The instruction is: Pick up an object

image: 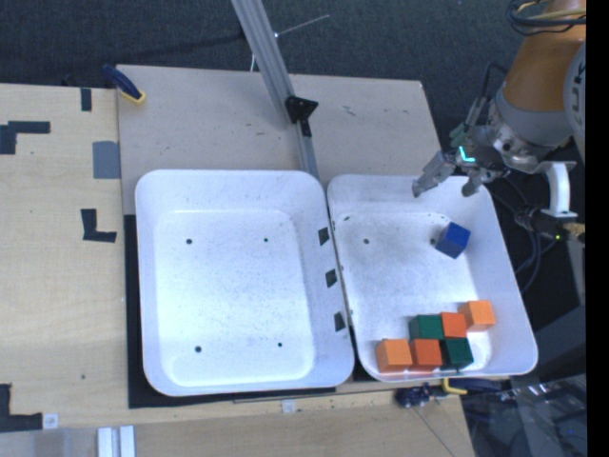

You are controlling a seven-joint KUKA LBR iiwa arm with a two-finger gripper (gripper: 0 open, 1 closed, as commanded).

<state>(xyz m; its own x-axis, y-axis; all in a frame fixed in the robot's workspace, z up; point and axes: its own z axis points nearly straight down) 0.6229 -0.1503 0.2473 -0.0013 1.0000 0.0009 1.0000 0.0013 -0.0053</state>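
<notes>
My gripper [445, 181] hangs over the far right corner of the right bin [381, 208], its two fingers spread apart with nothing between them. A blue cube [453, 239] lies in that bin a little below the gripper. Along the bin's near edge sits a cluster of blocks: an orange block [393, 353], another orange block [426, 352], a green block [427, 327], a dark green block [459, 351], and an orange block [478, 313] at the right.
The left bin [228, 279] sits beside the right one. A grey metal pole [271, 60] slants across the bench behind the bins. A blue and yellow tool [124, 83] lies at the bench's far left.
</notes>
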